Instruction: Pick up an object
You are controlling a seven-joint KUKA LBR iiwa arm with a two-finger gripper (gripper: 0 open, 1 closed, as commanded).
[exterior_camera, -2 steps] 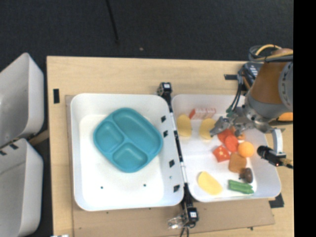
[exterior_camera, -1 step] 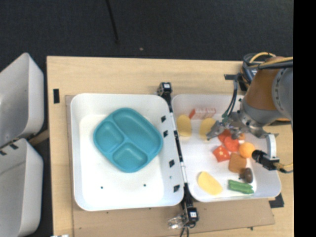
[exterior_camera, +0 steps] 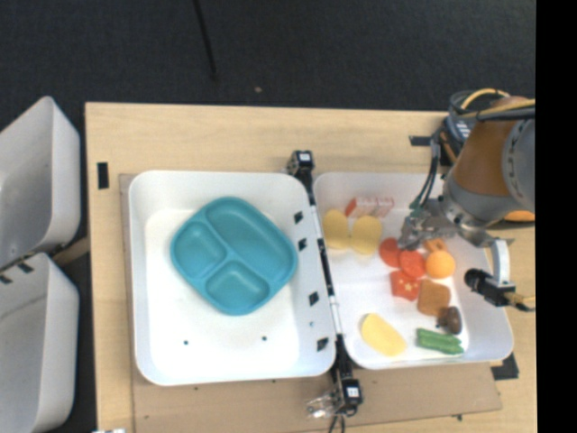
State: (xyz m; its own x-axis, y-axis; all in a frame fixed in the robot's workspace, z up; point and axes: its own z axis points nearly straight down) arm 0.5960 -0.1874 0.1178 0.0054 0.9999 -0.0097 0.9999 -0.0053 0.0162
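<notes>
The right bin (exterior_camera: 361,350) holds toy food: two pale yellow pieces (exterior_camera: 352,232), red pieces (exterior_camera: 402,262), an orange ball (exterior_camera: 440,264), a brown block (exterior_camera: 435,296), a dark lump (exterior_camera: 449,319), a yellow lemon-like piece (exterior_camera: 383,334) and a green bean pod (exterior_camera: 439,341). A clear packet with red marks (exterior_camera: 370,206) lies at the bin's far side. My gripper (exterior_camera: 416,234) hangs low over the right bin, just above the red pieces and beside the orange ball. The arm's wrist covers its tips.
The left bin (exterior_camera: 153,332) carries a blue divided plate (exterior_camera: 233,253). A black clip rail (exterior_camera: 315,269) runs between the bins. White chair-like shapes (exterior_camera: 32,188) stand off the bench's left edge. The arm's orange band (exterior_camera: 482,156) looms over the right bin's far right corner.
</notes>
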